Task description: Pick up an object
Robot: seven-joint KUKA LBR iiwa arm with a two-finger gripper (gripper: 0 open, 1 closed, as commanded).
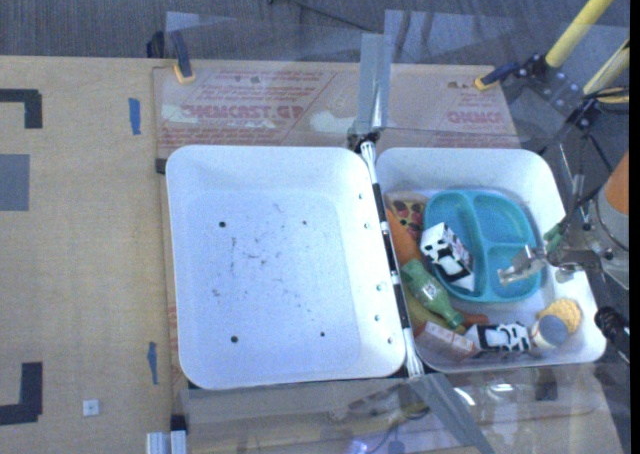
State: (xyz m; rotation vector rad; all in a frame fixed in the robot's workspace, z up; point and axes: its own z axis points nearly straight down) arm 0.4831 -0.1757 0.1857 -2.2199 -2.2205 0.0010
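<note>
Plywood benchtop [80, 242] carried two white bins. Along the right bin's [470, 158] near edge lay a cookie [563, 316] and a black-and-white toy [503, 338]; farther in sat a teal divided tray [478, 242]. The gripper [527, 264] was seen over the tray's right rim, its opening unreadable, nothing visibly held. A descent there risked striking the rim.

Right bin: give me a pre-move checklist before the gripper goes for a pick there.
1. Gripper over the right bin: ok, it sits above the teal divided tray.
2. Object between the fingers: not ok, nothing visibly held.
3. Finger opening: cannot tell at this resolution.
4. Targets present: ok, black-and-white cow toy, green bottle and round cookie lie in the bin.
5. Clear approach: not ok, the items are crowded and overlap.
6. Left bin ready as a drop spot: ok.
</note>
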